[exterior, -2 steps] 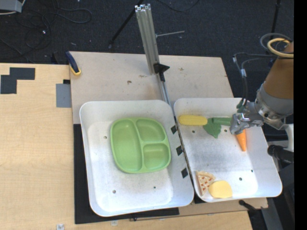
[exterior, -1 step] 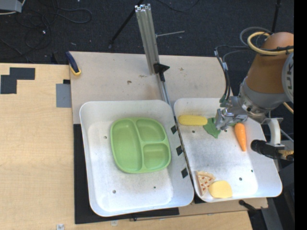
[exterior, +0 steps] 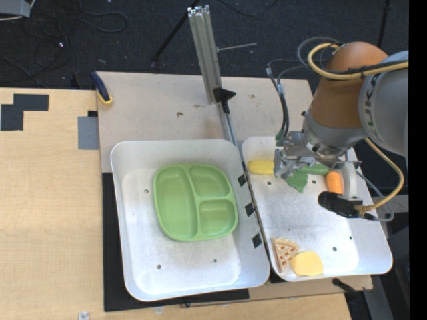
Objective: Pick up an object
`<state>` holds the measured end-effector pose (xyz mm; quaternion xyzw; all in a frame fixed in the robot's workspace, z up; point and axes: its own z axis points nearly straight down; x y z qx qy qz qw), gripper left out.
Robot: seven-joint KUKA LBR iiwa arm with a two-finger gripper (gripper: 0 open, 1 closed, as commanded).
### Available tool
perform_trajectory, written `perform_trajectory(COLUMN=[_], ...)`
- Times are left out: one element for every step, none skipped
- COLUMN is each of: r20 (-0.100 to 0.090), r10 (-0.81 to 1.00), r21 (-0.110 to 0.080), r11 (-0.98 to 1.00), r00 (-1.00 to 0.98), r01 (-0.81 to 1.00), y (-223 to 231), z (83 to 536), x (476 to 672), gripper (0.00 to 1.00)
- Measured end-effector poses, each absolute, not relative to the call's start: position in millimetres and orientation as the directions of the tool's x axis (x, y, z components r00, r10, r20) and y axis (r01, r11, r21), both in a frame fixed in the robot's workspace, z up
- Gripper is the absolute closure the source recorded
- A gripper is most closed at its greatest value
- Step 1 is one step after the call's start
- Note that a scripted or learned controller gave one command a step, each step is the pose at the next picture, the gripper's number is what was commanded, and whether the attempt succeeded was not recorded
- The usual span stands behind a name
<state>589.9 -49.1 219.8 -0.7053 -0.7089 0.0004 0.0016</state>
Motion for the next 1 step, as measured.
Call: perform_trajectory(r20=[0.001], r10=[1.0], r21=[-0.002], r11=[0.005], r00=[-0.005], r01=[1.0], y=[1.7], z=[211.7], x=[603.9], gripper=[1.0])
